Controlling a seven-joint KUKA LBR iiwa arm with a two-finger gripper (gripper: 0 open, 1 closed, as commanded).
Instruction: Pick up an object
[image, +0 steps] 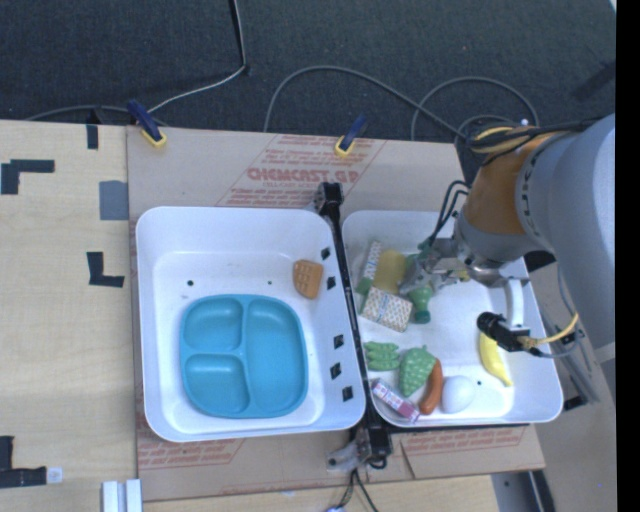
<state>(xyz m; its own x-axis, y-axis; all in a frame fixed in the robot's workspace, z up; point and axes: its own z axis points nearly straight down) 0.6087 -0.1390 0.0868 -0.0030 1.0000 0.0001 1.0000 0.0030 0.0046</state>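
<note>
The jaws (432, 268) are low in the right bin (520, 400), right over a small green toy (420, 300). I cannot tell if the jaws are apart or together. The green toy sits in the middle of the right bin, touching a tan block (387, 308) on its left. A yellow toy (390, 268) lies just above the block, next to a pale packet (371, 258) by the bin's left wall.

Lower in the right bin are a green leafy toy (381, 354), a green strawberry shape (416, 370), a carrot (432, 387), a white egg (458, 394) and a pink tube (396, 398). A banana (493, 358) lies near the right wall.

The left bin (160, 250) holds a blue tray (243, 356) and a waffle (308, 279) near its right wall.

Both bins sit on cardboard (250, 175) on the desk (60, 330).
</note>
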